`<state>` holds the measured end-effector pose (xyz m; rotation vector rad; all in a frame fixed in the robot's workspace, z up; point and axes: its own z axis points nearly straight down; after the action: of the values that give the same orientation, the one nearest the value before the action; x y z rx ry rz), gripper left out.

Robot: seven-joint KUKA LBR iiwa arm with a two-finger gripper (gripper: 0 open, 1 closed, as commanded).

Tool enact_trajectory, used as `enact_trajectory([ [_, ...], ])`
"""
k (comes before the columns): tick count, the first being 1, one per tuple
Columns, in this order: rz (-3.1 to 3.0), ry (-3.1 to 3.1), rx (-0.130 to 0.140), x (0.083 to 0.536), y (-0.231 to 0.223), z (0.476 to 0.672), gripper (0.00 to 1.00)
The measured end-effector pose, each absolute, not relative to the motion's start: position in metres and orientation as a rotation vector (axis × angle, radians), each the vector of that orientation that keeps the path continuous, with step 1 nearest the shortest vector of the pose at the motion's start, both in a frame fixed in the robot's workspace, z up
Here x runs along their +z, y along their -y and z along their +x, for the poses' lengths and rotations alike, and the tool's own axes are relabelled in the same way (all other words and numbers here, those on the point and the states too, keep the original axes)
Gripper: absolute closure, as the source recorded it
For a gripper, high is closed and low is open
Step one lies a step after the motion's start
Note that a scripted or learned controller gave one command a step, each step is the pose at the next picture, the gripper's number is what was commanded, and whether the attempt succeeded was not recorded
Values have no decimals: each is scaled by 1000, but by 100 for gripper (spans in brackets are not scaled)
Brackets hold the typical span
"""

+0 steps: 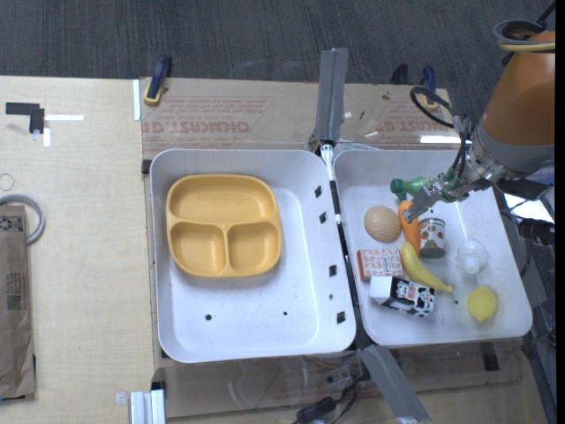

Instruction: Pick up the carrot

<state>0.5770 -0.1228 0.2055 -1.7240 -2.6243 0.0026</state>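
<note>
Carrot [410, 223], orange with a green top, lies in the right-hand bin [508, 321], near the middle of its upper half, running from the green leafy end at the upper left down toward the banana. From my remote seat I see the gripper [430, 196] reaching in from the right on the grey arm, its tip sitting right over the carrot's upper end, just beside the green top; I cannot tell whether it touches the carrot, and I cannot tell how the gripper is set, since it is too small and dark against the clutter. Around the carrot things are crowded: a tan egg-shaped item [382, 223] sits just to its left, a small can with a dark label [432, 237] stands touching or just beside it on the right, and a yellow banana [422, 269] lies below it. Below the tan item I see a red-and-white packet [380, 261], then a black-and-white carton [404, 294]. A lemon [482, 304] rests near the lower right corner, well apart, with a clear plastic piece [472, 257] above it. The left-hand bin [247, 334] holds a yellow divided plate [224, 224].
</note>
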Motion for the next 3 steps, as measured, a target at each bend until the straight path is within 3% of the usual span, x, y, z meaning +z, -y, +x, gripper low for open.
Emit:
enact_trajectory([
  [1,-1808,2573,-2,93,109,642,0],
  [2,-1888,2511,1,92,118,587,0],
  [3,-2056,2375,1,92,168,527,0],
])
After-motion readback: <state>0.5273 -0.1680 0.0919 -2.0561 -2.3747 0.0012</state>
